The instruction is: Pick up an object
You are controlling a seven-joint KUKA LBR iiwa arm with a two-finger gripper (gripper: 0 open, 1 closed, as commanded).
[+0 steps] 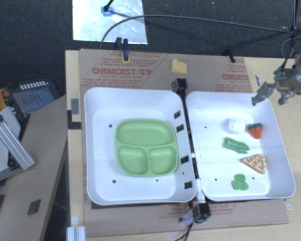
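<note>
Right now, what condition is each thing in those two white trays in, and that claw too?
Green divided plate: flat, compartments bare.
White ball: resting beside the strawberry.
Strawberry: lying loose.
Green pod: lying flat.
Pizza slice: lying flat.
Green leafy piece: lying flat.
Gripper: open, holding nothing.

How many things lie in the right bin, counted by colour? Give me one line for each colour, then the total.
Green: 2, the long green piece and the small green piece
White: 1, the white ball
Red-orange: 1, the strawberry
Tan: 1, the pizza slice
Total: 5
</note>
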